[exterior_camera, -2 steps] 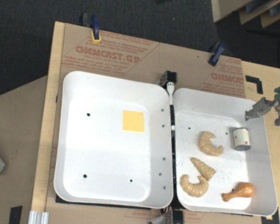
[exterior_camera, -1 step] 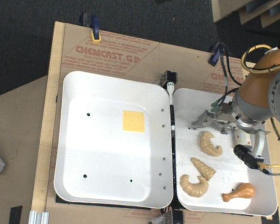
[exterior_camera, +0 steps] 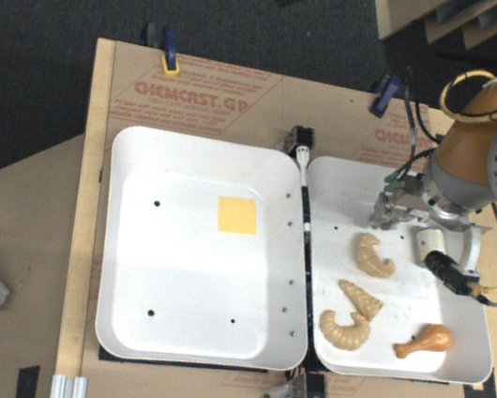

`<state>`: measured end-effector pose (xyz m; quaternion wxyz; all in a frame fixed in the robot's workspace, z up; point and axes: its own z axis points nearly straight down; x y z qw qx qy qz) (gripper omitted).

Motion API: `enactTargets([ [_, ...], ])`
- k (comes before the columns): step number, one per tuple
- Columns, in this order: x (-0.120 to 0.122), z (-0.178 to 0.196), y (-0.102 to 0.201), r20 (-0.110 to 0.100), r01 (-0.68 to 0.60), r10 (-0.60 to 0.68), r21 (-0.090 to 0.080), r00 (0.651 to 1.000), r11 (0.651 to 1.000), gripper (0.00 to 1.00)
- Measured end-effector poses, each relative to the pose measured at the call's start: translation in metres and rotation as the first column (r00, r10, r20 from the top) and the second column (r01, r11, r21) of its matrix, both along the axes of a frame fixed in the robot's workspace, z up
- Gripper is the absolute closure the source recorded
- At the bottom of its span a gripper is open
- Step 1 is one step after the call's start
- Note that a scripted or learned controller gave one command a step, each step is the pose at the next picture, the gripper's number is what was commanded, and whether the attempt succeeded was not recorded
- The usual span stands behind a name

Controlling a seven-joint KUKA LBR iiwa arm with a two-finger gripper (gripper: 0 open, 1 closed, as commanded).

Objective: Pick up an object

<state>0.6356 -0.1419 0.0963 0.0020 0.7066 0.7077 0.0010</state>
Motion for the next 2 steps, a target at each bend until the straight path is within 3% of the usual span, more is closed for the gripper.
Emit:
enactTargets([
  [1, 0.0, -0.001, 0.0, -0.001, 0.0, 0.0, 0.0, 1.0, 1.0, 0.0],
  [2, -0.032, -0.012, 0.042, -0.01, -0.001, 0.001, 0.004, 1.0, 1.0, 0.0],
])
